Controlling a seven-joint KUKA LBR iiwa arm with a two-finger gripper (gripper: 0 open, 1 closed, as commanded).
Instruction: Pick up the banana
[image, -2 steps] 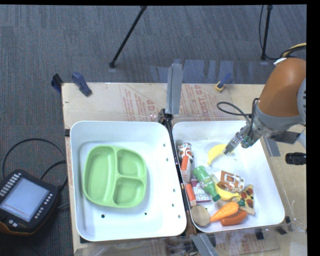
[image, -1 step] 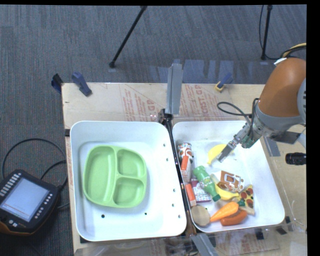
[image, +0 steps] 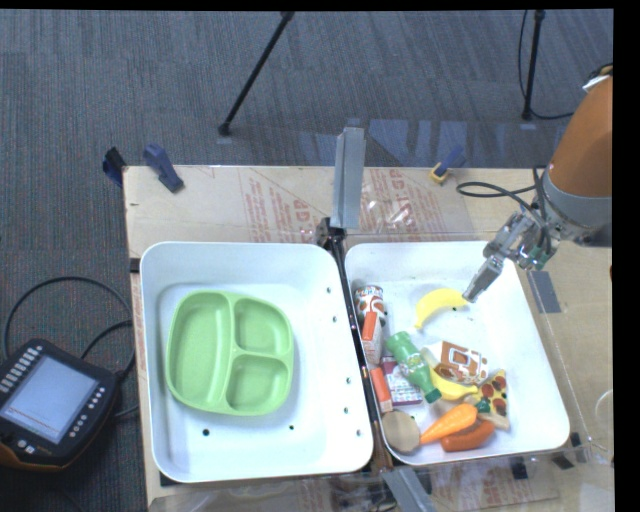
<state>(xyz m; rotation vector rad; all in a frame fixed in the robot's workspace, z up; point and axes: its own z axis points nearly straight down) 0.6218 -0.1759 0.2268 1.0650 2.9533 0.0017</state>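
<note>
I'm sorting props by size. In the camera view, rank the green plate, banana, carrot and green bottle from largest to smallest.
1. green plate
2. carrot and banana: look alike, unranked
3. green bottle, slightly smaller, partly overlapped

You're looking at an evenly lit, fairly bright scene with soft overhead light and no hard shadows. The two white bins (image: 250, 262) run close to overexposed, so their walls lose detail, and the clear film on the cardboard (image: 400, 205) behind them shows faint glare. The picture is slightly soft and grainy throughout; small items in the right bin blur together. Colours look a little washed out.
</note>
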